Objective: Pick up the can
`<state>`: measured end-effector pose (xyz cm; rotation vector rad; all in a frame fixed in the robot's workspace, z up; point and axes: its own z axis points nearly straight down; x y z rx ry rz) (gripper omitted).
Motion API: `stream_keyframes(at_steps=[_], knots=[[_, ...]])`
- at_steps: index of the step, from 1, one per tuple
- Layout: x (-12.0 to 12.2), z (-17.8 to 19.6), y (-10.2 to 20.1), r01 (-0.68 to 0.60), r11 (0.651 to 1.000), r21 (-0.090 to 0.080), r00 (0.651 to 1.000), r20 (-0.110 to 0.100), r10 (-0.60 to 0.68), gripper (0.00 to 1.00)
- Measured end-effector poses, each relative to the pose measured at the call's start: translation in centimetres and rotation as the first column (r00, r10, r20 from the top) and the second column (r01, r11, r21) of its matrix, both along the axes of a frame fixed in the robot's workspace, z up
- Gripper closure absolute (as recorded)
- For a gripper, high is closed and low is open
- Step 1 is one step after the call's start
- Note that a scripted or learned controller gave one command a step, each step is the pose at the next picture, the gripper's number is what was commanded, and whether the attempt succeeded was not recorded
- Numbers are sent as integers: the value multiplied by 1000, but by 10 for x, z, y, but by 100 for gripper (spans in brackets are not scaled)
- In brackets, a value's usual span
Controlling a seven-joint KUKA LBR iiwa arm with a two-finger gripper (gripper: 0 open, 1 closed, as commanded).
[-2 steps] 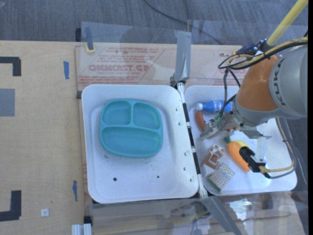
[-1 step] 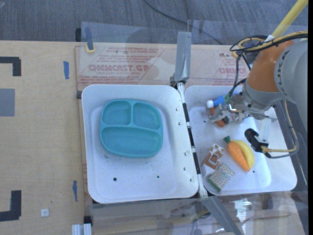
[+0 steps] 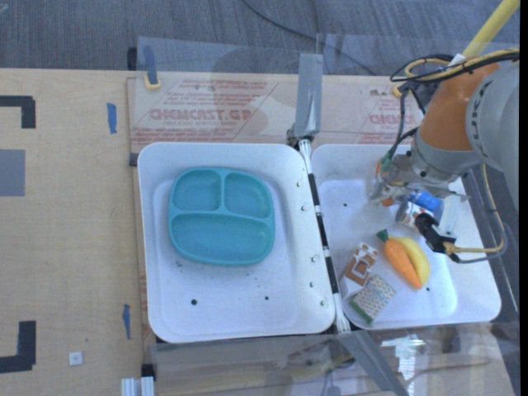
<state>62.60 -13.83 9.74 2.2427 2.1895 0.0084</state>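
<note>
The can [image 3: 426,203] shows as a small blue and white object in the right bin [image 3: 470,299], partly covered by the arm's wrist. My gripper [image 3: 398,195] hangs low over the bin's upper middle, just left of the can. The grey arm with its orange band [image 3: 450,122] reaches in from the upper right and hides the far part of the bin. Whether the can is touched by the gripper is unclear from this angle.
An orange carrot [image 3: 399,258] and a yellow banana [image 3: 417,260] lie just below the can. A small brown and white box [image 3: 361,264] and a patterned pouch [image 3: 373,297] sit near the bin's front left. A teal divided plate [image 3: 221,215] lies in the left bin [image 3: 165,304].
</note>
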Motion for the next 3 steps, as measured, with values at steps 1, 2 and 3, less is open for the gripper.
stream_keyframes(at_steps=[1, 2, 3], knots=[[0, 0, 1, 0, 1000, 2, 1000, -2, 0, 0], [26, 41, -49, -144, 990, 1, 989, -9, 144, 0], [-46, -3, -66, -123, 992, 0, 992, -7, 123, 0]])
